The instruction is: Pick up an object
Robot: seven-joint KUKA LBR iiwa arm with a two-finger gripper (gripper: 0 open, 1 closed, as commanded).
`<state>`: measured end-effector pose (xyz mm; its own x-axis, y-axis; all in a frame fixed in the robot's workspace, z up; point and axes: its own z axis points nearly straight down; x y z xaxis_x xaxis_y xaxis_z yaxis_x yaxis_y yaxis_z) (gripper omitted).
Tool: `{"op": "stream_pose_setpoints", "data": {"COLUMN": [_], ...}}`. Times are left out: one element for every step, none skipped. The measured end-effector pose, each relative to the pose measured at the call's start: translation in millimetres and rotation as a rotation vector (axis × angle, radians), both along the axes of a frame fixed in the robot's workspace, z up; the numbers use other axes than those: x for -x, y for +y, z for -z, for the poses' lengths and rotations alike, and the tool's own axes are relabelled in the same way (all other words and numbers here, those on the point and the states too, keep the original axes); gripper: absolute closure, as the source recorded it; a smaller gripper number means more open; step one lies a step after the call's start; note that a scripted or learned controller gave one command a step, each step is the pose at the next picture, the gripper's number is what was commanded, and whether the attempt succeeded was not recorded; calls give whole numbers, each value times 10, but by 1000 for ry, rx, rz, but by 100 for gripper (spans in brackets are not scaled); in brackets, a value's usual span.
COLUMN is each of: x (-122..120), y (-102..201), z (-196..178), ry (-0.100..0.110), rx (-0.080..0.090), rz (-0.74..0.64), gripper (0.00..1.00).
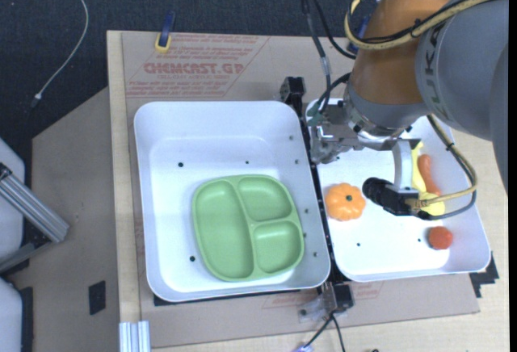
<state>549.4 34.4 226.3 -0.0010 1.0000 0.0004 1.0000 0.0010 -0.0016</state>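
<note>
In the tabletop's right bin, an orange pumpkin lies just nearer than the end effector, whose grip width is unreadable.

The brown bench carries two white bins side by side, the left bin touching the right bin. A yellow clamp grips its far edge.

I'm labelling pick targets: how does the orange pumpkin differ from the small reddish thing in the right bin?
The pumpkin is larger than the reddish thing. The pumpkin is orange with a dark stem on top; the reddish thing is redder, with no stem visible. The pumpkin lies by the left wall of the right bin; the reddish thing lies near its lower right corner in the view. Both are roundish and lie in the same bin.
</note>
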Motion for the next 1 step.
{"op": "stream_pose_setpoints", "data": {"x": [-112], "y": [553], "z": [-76], "ry": [-4], "rx": [-2], "rz": [-5], "gripper": [100]}}
